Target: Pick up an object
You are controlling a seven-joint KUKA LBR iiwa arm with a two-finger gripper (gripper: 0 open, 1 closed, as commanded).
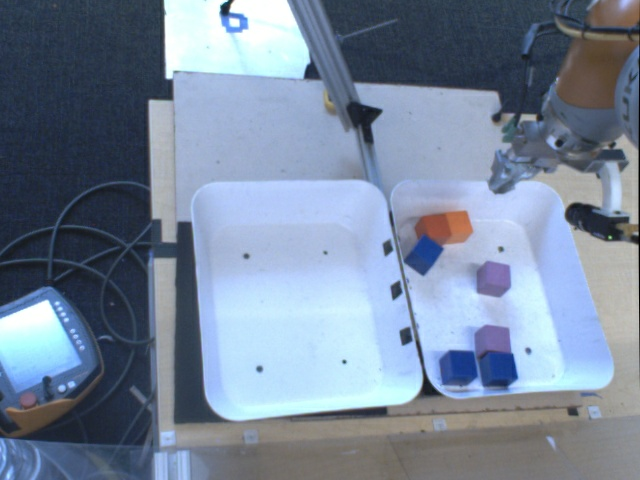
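Several blocks lie in the right bin [577, 268]. An orange block [446, 227] sits at its upper left, touching a blue block [424, 255] just below it. One purple block [493, 278] rests alone near the middle. At the front edge a second purple block [492, 340] sits behind two blue blocks [459, 367] [498, 369]. My gripper [504, 178] hangs over the bin's back rim, right of and above the orange block, with nothing seen between its fingers.
The left bin [300, 298] stands beside the right one, with black clips on the shared rim. A slanted metal pole [330, 53] crosses the back of the bench. A teach pendant [40, 358] and cables lie on the floor at the left.
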